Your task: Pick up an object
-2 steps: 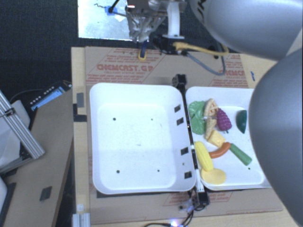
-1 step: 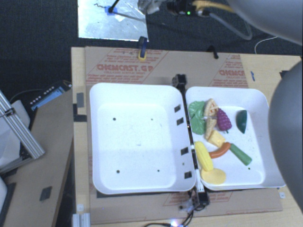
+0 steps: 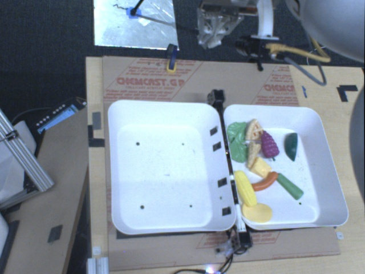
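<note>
- A brown cardboard sheet (image 3: 148, 80) printed with red lettering covers the worktop (image 3: 94, 104) beneath both bins.
- A square of shiny silver foil (image 3: 134, 16) lies on the dark floor beyond the worktop, with a small blue piece (image 3: 135, 12) on it.
- A yellow-and-blue clamp (image 3: 171, 59) sits at the far edge of the cardboard.
- A row of black clips (image 3: 218, 164) runs along the seam between the two bins.
- A dark device with blue markings (image 3: 57, 116) lies to the left of the worktop.
- A silver aluminium frame bar (image 3: 23, 156) slants across the left edge.
- A yellow cable (image 3: 299, 51) and a grey cable (image 3: 308, 76) trail near the upper right.
</note>
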Controlling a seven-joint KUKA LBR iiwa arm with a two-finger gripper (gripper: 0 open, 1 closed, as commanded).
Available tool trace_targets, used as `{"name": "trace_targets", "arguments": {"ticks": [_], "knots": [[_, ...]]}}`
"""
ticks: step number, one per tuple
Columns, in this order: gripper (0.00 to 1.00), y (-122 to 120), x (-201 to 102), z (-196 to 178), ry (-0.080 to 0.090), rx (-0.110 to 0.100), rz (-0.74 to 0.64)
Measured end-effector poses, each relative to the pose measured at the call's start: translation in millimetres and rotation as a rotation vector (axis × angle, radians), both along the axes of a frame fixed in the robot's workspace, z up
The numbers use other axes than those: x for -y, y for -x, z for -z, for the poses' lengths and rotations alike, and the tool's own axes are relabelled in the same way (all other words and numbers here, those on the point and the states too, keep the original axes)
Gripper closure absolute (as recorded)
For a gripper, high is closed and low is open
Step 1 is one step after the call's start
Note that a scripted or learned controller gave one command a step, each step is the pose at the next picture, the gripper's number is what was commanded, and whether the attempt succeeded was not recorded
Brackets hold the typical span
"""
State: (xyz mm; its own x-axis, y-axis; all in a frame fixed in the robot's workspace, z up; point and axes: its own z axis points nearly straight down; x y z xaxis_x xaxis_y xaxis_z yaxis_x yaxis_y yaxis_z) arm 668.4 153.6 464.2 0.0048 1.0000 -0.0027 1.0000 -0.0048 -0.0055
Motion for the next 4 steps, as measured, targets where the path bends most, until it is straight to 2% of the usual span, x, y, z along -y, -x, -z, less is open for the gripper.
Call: {"name": "trace_targets", "arguments": {"ticks": [1,2,3,4], "knots": [[1.0,1.1,-86.0,-60.5,-0.008,0.014,-0.016],[1.0,-0.4,47.7,-4.1,0.002,0.002,0.006],[1.0,6.3,-26.9,-59.6,-0.006,0.012,-0.013],[1.0,54.4,-76.6,112.1,0.0,-0.008,-0.013]]}}
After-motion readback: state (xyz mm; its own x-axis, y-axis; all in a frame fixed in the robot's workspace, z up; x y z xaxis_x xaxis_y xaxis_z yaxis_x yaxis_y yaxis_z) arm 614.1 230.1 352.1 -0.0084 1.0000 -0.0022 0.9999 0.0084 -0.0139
